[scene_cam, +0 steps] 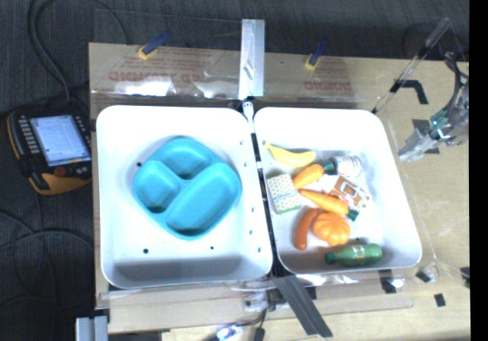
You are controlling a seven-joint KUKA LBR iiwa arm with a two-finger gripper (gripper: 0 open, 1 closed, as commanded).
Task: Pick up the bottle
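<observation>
Camera view: two white bins side by side on bench. Left bin (122, 255) holds a blue sectioned plate (187, 185), three compartments, sitting approx mid-bin. Right bin (396, 202) holds toy food in a loose pile: yellow banana (290, 155) near back-left, small checkered box (280, 193) by left wall, orange carrot (326, 202) lying diagonally w/ another orange piece (309, 175) just behind it, a small carton w/ red-white print (352, 193) at right, orange pumpkin-like lump (334, 228) and a reddish sausage shape (303, 228) touching it on its left. Green bottle (354, 255) lies on its side at front of right bin, near front wall, just in front of the pumpkin lump, cap end pointing left. Gripper (442, 124) sits at far right, outside the bins, well apart from bottle; whether claw is apart or together, can't tell, too blurred. Handheld control pendant (49, 145) lies on floor left of bench.
</observation>
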